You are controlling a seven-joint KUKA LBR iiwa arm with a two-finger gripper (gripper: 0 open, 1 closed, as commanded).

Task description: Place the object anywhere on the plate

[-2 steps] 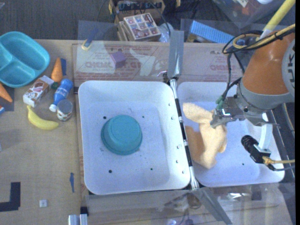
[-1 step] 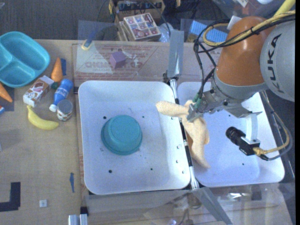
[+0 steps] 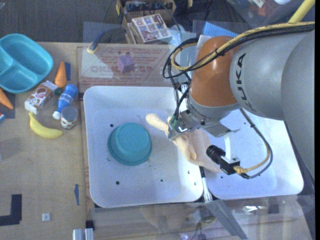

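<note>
The grey arm's orange-banded wrist hides most of a pale tan object (image 3: 192,146) beside the round teal plate (image 3: 130,143); gripper (image 3: 175,129) state unclear

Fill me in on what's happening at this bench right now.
A grey robot arm reaches in over the two white bins. Its wrist hangs above a pale, floppy object lying across the divide between them. An upturned teal bowl-like dish sits apart in the left bin. I cannot tell whether the object is gripped.
</note>
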